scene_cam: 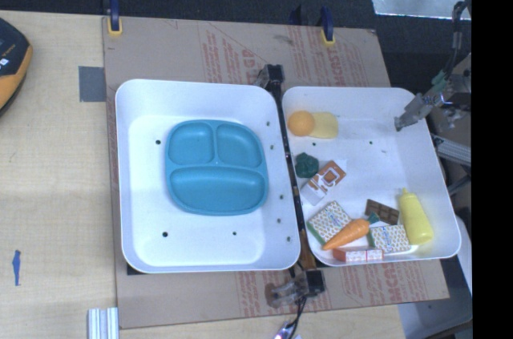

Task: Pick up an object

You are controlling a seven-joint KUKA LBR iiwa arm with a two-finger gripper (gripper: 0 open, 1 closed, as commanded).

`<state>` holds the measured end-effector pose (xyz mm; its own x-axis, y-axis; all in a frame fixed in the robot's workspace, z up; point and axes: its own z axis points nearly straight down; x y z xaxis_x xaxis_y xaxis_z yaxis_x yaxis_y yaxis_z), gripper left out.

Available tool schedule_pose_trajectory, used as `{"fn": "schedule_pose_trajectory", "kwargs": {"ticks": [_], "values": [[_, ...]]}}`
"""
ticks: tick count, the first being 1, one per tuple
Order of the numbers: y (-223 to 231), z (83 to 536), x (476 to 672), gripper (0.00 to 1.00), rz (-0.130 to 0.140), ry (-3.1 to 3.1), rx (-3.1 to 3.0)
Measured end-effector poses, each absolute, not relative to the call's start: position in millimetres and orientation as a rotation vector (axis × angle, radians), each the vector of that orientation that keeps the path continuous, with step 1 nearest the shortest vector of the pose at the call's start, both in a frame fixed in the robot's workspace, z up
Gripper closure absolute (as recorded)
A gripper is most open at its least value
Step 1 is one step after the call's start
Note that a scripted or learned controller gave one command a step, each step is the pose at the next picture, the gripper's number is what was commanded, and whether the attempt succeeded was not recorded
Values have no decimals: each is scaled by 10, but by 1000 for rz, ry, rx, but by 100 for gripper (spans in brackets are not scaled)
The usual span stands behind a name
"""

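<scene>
1. White left bin holds a blue divided plate at its centre; nothing else in it
2. White right bin carries the clutter: yellow bottle at near right, carrot lying across a green patterned box at the near edge, orange ball touching a pale yellow block at far left, dark green lump just near of those, small brown-white carton beside it
3. Progress, judged: no pick made yet; every object rests on the bin floor, so descent, closing and lift all remain
4. Arm pose: gripper sits at the far right rim of the right bin, well apart from the objects; cannot tell whether it is wide or narrow; nothing seen held
</scene>
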<state>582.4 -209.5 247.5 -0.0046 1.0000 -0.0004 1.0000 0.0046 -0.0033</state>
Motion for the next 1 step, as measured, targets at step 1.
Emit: {"fn": "schedule_pose_trajectory", "kwargs": {"ticks": [1], "values": [[-1111,1219,6309,0,3,-2233,-2203]]}}
